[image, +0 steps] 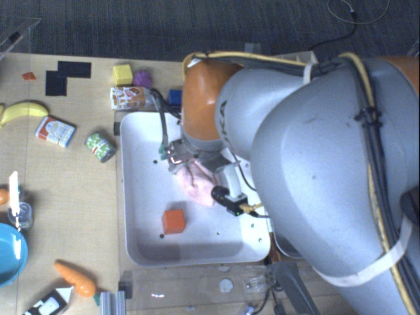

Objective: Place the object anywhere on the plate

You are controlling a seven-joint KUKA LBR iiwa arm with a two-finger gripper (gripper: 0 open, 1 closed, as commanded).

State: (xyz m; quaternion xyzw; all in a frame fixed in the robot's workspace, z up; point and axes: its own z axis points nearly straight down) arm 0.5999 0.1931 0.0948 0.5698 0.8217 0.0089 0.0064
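The grey arm [315, 156], with its orange band [202, 100], reaches in from the right over a white bin [134, 176]. Its gripper [187, 166] sits low in the bin, right over a pale pink object [197, 188], perhaps touching it; the wrist hides the contact. An orange block [174, 221] lies apart, nearer the bin's front wall. On the bench to the left lie a banana [23, 112], a small carton [55, 132], a green can [100, 146], a carrot [75, 278] and the edge of a blue plate [10, 254]. Behind the bin stand a yellow cube [122, 74], a purple piece [143, 79] and a printed box [129, 98]
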